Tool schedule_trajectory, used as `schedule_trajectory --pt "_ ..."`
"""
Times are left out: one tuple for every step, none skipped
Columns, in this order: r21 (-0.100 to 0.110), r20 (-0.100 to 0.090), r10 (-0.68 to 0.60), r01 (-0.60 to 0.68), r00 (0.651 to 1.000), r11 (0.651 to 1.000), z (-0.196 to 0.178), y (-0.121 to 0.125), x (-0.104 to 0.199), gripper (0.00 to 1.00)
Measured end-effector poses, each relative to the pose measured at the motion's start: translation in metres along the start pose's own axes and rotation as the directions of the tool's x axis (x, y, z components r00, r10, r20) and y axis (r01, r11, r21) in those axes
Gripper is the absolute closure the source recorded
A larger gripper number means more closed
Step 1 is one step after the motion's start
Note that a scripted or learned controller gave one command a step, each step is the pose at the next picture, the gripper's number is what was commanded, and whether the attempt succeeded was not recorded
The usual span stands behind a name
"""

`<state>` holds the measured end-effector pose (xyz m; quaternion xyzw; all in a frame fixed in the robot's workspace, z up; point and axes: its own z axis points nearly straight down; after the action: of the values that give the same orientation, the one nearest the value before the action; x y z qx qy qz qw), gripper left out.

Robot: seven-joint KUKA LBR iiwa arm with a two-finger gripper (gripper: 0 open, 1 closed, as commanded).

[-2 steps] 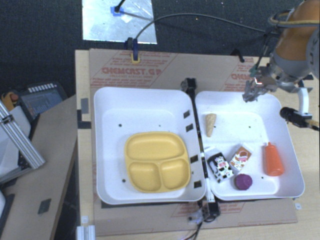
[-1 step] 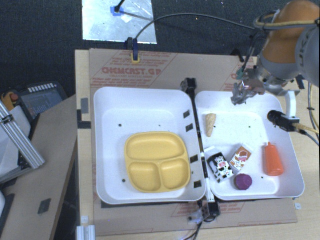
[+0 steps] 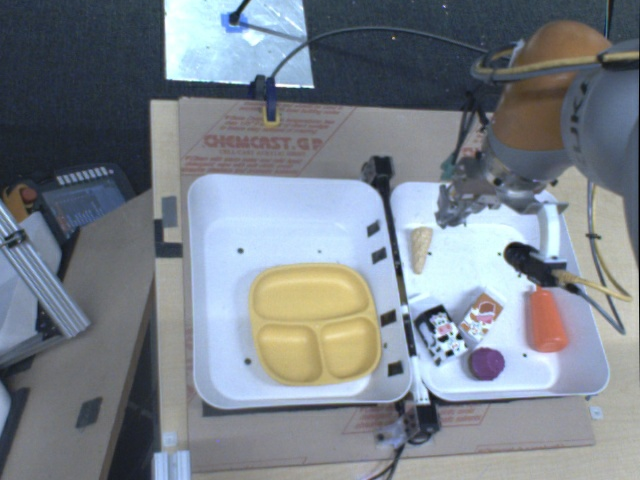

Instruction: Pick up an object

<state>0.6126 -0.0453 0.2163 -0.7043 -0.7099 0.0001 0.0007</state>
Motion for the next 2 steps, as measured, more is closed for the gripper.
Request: schedule_trajectory --pt "0.001 -0.002 -0.002 0.002 1.000 1.000 0.006 -0.027 0.052 1.00" --pt "-0.002 -0.002 -0.003 0.003 1.000 1.000 -0.009 -0.045 0.106 1.00"
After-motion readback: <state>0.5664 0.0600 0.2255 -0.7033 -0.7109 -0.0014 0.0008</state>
